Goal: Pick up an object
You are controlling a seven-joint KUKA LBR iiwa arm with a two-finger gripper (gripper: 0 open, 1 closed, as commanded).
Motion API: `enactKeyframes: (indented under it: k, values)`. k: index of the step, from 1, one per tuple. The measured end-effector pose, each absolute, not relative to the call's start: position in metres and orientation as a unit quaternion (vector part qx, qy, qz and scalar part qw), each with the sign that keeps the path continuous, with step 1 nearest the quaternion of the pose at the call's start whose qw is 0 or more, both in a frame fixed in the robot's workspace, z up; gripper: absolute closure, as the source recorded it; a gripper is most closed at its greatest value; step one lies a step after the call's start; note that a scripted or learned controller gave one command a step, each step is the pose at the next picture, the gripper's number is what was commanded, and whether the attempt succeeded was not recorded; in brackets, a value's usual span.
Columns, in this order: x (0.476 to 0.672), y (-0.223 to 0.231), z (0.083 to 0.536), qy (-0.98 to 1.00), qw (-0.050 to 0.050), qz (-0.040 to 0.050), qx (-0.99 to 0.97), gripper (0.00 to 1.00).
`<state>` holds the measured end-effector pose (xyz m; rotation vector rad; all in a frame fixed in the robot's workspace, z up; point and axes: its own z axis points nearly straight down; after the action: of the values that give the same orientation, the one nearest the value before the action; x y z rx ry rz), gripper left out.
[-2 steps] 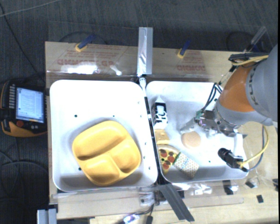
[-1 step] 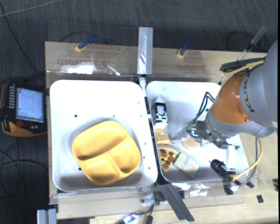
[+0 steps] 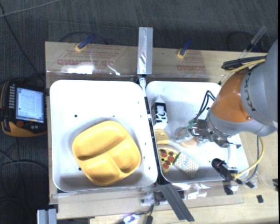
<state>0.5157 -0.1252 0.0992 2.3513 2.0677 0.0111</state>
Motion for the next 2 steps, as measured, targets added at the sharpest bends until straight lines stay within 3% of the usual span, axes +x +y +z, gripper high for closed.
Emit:
enactKeyframes:
  k: [1,2]
  values:
    - [0.482,-0.101,0.105,0.696,-0.002,-0.0017,0.718,1.0]
    - [0.484,-0.061,0.202,0.696,-0.001,-0.0019,0.719,1.0]
